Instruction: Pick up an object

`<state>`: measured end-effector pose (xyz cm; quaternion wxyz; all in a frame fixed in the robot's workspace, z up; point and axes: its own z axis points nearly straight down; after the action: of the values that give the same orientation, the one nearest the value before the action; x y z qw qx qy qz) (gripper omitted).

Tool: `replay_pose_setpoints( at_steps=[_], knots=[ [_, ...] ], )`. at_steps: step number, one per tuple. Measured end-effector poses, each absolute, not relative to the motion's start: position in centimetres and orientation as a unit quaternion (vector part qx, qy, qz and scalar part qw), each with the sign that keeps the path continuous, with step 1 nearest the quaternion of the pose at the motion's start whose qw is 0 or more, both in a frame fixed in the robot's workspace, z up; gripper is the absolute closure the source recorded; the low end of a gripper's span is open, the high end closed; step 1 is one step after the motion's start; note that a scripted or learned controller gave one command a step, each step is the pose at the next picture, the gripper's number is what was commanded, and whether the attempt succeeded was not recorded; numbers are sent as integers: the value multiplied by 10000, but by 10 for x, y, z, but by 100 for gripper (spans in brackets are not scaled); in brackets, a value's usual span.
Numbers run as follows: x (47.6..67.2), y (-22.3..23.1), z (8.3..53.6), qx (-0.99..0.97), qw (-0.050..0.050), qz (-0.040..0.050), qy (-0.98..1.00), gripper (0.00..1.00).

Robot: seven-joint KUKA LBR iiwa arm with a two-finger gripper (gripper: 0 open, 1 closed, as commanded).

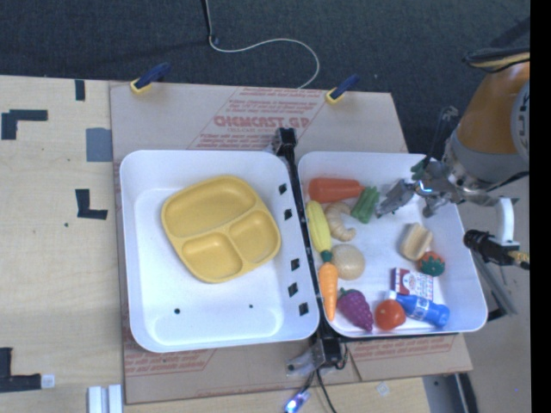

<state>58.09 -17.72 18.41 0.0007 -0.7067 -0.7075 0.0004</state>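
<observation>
The arm (pixel 495 123) is reaching in from the right, its orange band showing above the wrist, and the tool (pixel 405 198) is hovering over the upper part of the right bin (pixel 461 312). Whether that tool is open or closed, I cannot tell from this angle; nothing is visibly sitting in its grip.

Below and to its left, the toy food is lying scattered across that bin. A green vegetable (pixel 365 204) is sitting just beside the tool tip, and an orange carrot (pixel 335 188) is lying along the top edge near the divider. A yellow corn cob (pixel 318 225) is running down the left wall, with a pale knobbly piece (pixel 341 224) beside it and a round cream ball (pixel 349 260) just under that. A second, smaller carrot (pixel 328 291) is pointing downward, purple grapes (pixel 355 308) are resting next to it, and a red tomato (pixel 389 315) is touching a blue bottle (pixel 424 309). A small red-and-white carton (pixel 402 280) is standing above that bottle, with a beige wedge (pixel 415 241) and a small strawberry (pixel 432 264) near the right side.

Over in the left bin (pixel 142 256), a yellow divided plate (pixel 221 228) is lying at a tilt. Both bins are sitting on cardboard (pixel 250 119) on the surface.
</observation>
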Motion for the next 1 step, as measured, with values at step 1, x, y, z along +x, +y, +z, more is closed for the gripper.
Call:
replay_pose_setpoints(
  at_steps=[1],
  knots=[
    [521, -122, 122, -7065, 62, 26, -7077, 0]
  ],
)
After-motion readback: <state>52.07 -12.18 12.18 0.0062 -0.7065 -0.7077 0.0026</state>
